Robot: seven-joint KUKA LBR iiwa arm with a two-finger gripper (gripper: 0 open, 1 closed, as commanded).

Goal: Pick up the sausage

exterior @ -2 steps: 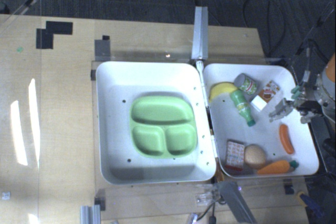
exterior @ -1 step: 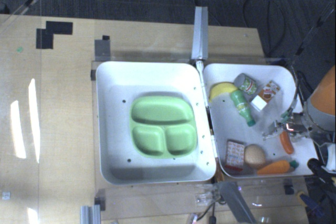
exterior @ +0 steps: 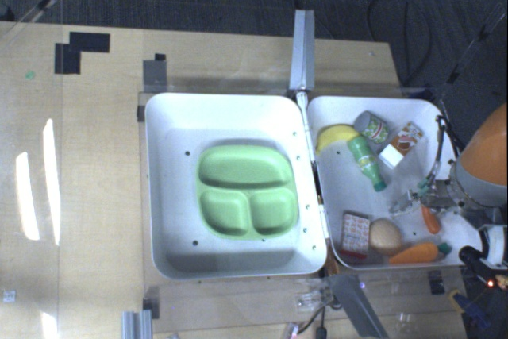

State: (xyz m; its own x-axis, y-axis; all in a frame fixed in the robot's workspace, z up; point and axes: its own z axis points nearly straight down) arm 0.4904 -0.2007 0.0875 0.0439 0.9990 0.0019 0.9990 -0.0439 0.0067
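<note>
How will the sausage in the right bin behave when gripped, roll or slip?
The sausage looks small, smooth and rounded, so it would probably roll or slip sideways if pinched off-centre. It seems light, so a nudge may slide it toward the carrot nearby.

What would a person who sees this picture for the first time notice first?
The eye falls first on the green divided tray, which lies alone in the middle of the left bin. Next comes the right bin, crowded with small things: a yellow item, a green bottle, a can and a carrot near the front wall. At the right edge, the arm's orange band stands above the gripper, low over this bin.
</note>
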